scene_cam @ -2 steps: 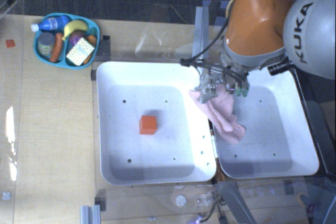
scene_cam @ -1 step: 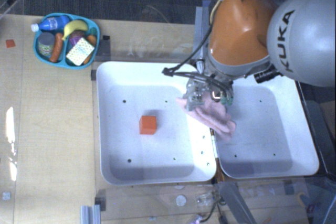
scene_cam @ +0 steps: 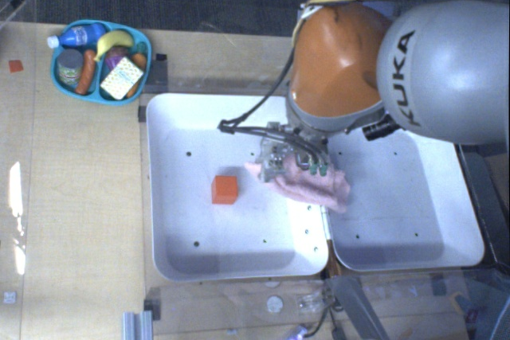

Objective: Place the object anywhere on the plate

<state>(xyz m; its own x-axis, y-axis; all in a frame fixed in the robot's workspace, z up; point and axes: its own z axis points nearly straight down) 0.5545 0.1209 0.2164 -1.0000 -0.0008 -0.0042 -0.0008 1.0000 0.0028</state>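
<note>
A pink, soft-looking object [scene_cam: 320, 187] sits at the right edge of the left bin [scene_cam: 183, 251], reaching over the divider between the two bins. My gripper [scene_cam: 287, 163] is directly over its left end and touches or nearly touches it. The arm's orange band and grey wrist hide the gripper's upper part. A blue plate [scene_cam: 57, 78] stands on the bench at the far left, outside the bins, far from the gripper. It holds several toy foods, among them a bottle, a banana and a speckled white block. An orange cube [scene_cam: 225, 189] lies on the left bin's floor, left of the gripper.
The right bin [scene_cam: 414, 243] lies under and in front of the arm. A black cable [scene_cam: 247, 119] loops from the wrist over the left bin. The wooden bench [scene_cam: 72, 211] stretches to the left of the bins.
</note>
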